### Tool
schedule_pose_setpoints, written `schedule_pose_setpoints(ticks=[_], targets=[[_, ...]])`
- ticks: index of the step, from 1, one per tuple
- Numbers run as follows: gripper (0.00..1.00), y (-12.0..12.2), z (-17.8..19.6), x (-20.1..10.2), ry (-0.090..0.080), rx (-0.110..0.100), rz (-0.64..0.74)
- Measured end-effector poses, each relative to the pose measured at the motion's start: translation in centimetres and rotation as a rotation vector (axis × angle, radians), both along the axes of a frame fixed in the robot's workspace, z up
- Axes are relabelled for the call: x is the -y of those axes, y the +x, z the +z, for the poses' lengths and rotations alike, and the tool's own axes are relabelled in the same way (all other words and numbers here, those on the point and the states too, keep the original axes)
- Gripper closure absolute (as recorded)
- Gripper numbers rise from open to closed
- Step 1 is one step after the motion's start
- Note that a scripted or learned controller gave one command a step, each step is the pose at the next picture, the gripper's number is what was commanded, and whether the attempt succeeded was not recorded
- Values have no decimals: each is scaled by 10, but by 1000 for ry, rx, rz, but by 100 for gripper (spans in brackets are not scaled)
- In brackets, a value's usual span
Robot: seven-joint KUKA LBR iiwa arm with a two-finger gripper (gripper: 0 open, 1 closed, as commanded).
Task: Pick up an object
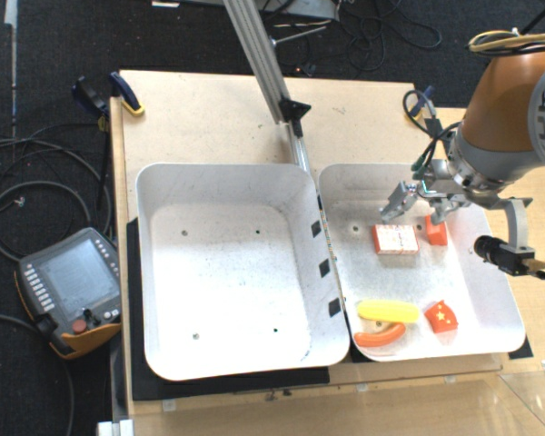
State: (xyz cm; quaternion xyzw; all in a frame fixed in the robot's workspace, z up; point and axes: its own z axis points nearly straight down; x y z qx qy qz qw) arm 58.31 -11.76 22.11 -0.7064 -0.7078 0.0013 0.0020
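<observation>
The arm is reaching in from the right and hanging over the right bin, its end effector sitting above the far part of that bin with its two fingers spread apart and nothing between them. Just below the fingers, a reddish box with a pale label is lying flat on the bin floor, and a small orange block is resting right beside it, under the right-hand finger. Nearer the front rim, a yellow banana-like piece is lying across an orange curved piece, the two touching. A red block is sitting just to their right. The left bin is standing alongside, the two bins sharing an edge on the tabletop. A handheld control pad is lying on the floor to the left, trailing cables.
</observation>
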Motion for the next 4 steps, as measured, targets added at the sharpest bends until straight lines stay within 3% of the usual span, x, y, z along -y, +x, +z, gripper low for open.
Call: schedule_pose_setpoints(ticks=[1,3,4], targets=[[0,1,3,0,-1,5,-1],[0,-2,-92,-11,0,-1,-1],[0,1,-121,-8,-7,14,-4]])
